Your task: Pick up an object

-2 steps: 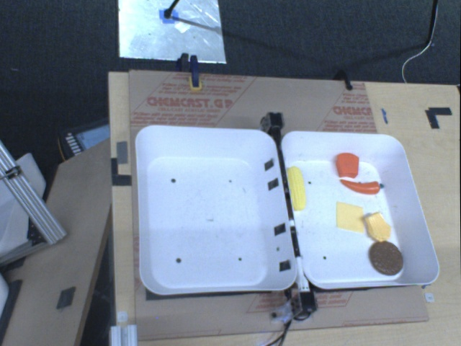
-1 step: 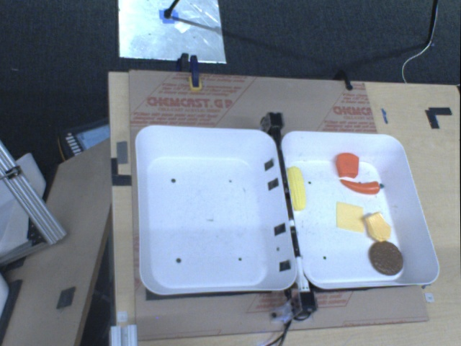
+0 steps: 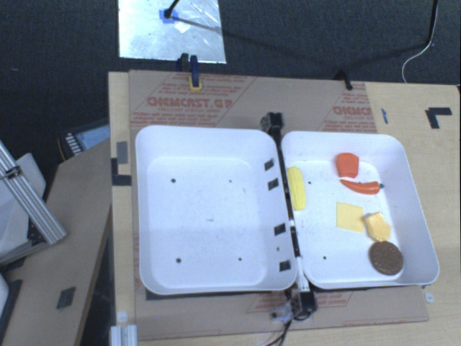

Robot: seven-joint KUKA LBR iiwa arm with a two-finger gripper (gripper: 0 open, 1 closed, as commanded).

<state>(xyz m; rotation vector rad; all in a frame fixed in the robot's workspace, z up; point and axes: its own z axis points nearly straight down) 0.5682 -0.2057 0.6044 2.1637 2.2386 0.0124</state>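
Note:
The right bin (image 3: 414, 193) holds several toy foods. A yellow corn cob (image 3: 296, 187) lies upright along its left wall. An orange block (image 3: 347, 164) sits near the back, with a red chili pepper (image 3: 361, 187) just in front of it. A flat pale yellow cheese slice (image 3: 350, 217) lies mid-bin, touching a smaller yellow chunk (image 3: 377, 226) to its right. A round brown cookie (image 3: 386, 257) rests near the front right corner.
The left bin (image 3: 155, 157) stands beside the right one, joined by black clips (image 3: 275, 184) along the shared edge. Both sit on a cardboard sheet (image 3: 216, 99). A shiny foil square (image 3: 171, 19) lies on the dark floor behind. An aluminium frame (image 3: 29, 200) stands at the far left.

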